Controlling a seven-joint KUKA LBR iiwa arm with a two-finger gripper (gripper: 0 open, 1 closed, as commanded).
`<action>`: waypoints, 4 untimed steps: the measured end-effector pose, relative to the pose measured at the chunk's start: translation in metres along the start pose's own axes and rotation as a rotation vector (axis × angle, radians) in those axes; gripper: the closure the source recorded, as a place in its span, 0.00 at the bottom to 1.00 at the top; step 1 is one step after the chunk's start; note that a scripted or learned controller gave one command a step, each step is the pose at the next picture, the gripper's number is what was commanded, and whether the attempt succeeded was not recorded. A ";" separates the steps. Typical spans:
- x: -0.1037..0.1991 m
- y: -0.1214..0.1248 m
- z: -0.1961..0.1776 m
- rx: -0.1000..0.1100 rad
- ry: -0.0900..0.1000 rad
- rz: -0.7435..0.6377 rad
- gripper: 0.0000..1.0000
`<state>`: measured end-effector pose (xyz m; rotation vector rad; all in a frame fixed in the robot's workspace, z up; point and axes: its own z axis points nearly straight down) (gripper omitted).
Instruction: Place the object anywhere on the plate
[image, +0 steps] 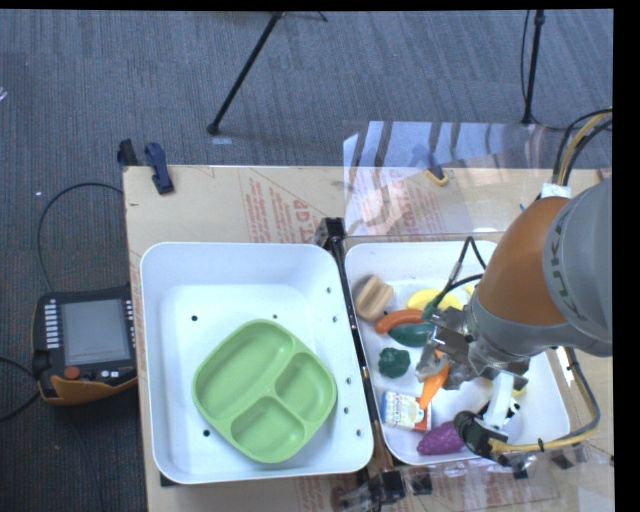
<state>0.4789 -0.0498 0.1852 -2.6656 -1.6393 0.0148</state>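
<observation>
Over the right bin (560, 420), lower right of the frame, my jaws (440, 372) hang among the toy food, and I cannot tell whether they are open or closed. I judge I am at the pick: an orange carrot (433, 385) lies right under them, but nothing shows it held. Next comes a firm grasp, a lift, and a carry left to the green plate (264, 389) in the left bin (160, 300). My wrist hides much of the pile.
</observation>
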 end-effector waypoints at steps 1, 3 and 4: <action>0.055 -0.033 -0.031 -0.005 0.001 0.021 1.00; 0.151 -0.081 -0.054 -0.009 -0.001 -0.226 1.00; 0.151 -0.082 -0.052 -0.006 -0.004 -0.227 0.00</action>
